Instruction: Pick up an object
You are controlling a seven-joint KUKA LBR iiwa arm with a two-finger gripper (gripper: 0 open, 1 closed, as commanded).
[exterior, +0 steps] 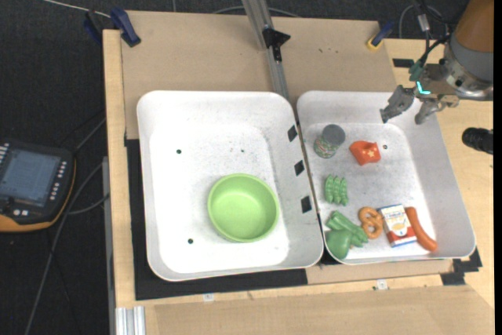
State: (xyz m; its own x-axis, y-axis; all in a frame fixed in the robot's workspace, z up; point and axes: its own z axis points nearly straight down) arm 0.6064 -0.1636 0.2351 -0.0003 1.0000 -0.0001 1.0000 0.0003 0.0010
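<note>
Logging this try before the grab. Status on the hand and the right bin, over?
Hand open, above right bin's far edge, holding nothing. Red block nearest, small can beside it. Nothing between hand and block.

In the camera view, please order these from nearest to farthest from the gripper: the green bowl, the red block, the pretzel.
From the gripper, above the right bin's far edge:
1. Red block, right bin, far part, just below-left of the gripper.
2. Pretzel, right bin, near part.
3. Green bowl, left bin.

Grey arm (pixel 471 63), orange band (black cables alongside), grey pincer (pixel 411 107)
</note>
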